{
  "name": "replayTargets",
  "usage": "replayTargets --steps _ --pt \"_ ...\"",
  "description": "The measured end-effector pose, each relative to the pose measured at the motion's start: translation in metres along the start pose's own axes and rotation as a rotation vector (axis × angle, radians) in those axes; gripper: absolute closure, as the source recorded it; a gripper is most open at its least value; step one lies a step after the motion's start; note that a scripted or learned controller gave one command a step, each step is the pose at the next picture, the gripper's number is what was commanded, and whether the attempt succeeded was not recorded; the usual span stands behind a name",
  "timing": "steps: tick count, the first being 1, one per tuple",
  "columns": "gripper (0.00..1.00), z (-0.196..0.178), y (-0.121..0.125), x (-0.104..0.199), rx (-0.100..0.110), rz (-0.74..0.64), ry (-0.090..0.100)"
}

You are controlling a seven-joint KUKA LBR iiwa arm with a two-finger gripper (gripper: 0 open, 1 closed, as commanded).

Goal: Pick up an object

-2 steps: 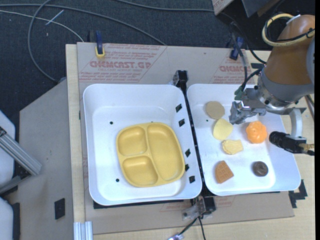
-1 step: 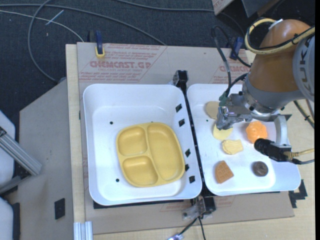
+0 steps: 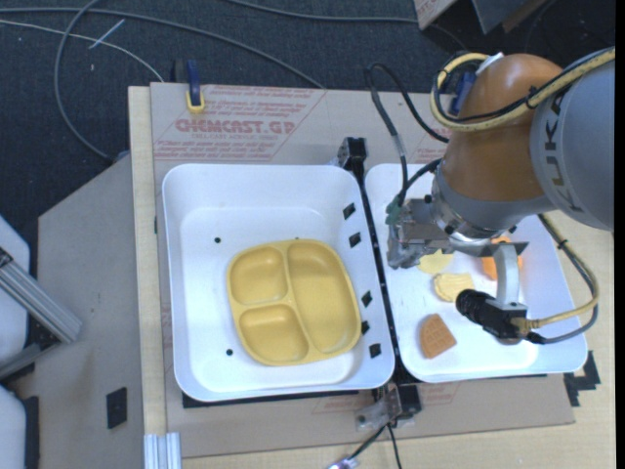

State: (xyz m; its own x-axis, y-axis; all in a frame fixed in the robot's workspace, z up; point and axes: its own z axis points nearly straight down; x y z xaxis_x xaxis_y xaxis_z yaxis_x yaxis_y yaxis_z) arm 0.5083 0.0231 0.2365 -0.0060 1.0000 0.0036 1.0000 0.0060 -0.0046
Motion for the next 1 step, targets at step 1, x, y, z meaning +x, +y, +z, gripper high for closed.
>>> replayTargets --steps 1 --pt "1.00 0.0040 -0.0086 0.0429 -0.001 0.000 -0.001"
